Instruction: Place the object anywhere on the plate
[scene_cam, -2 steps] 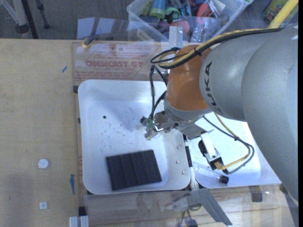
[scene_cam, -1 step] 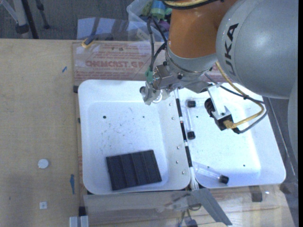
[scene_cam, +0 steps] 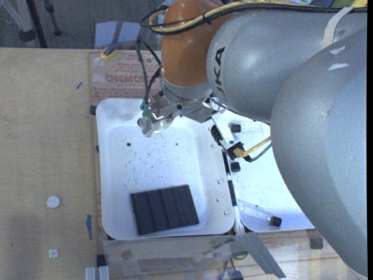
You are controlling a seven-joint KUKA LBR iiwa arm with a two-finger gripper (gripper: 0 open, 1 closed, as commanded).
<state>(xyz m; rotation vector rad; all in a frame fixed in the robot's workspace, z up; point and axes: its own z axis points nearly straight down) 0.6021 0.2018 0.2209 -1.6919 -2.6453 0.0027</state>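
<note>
A dark grey ridged rectangular slab (scene_cam: 165,207) lies flat near the front edge of the left bin (scene_cam: 111,174). My gripper (scene_cam: 150,123) hangs over the back of that bin, well behind the slab and apart from it, with nothing seen in it. In the front left corner of the right bin (scene_cam: 256,179) a rounded white rim that looks like a plate (scene_cam: 252,214) shows, with a small dark-tipped clear item (scene_cam: 271,220) on it. The arm hides most of the right bin.
The large grey arm with its orange band (scene_cam: 186,45) covers the upper right. A black and yellow cable fitting (scene_cam: 236,150) hangs over the wall between the bins. A small white disc (scene_cam: 53,202) lies on the bench at left.
</note>
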